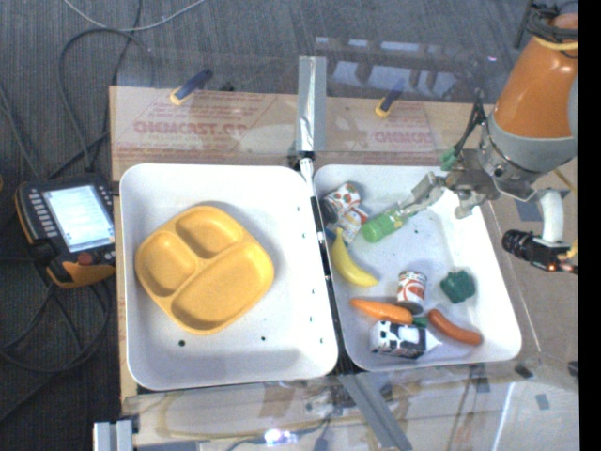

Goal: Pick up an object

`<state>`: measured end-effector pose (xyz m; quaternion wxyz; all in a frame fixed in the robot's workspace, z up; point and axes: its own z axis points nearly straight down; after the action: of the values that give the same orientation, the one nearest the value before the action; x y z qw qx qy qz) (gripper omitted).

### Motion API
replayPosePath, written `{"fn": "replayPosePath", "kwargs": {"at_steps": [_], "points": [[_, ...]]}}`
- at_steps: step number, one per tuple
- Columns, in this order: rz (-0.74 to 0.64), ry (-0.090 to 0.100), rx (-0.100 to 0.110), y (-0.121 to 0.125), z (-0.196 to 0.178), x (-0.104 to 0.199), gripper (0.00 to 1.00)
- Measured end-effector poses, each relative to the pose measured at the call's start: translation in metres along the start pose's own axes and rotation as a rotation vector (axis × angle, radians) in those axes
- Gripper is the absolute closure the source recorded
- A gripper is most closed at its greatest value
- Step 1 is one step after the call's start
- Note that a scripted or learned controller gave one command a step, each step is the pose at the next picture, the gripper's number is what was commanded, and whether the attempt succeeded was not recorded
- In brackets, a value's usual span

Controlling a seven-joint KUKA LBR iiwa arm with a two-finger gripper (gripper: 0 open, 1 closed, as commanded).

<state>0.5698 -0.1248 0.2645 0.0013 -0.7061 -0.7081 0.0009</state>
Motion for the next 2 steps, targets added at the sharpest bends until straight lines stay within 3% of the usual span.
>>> {"fn": "replayPosePath", "kwargs": {"at_steps": [1,2], "points": [[0.096,0.000,0.002,-0.026,0.112,-0.013,0.00],[0.038,-0.002,-0.013,-0.067,0.175,0.009,0.00]]}}
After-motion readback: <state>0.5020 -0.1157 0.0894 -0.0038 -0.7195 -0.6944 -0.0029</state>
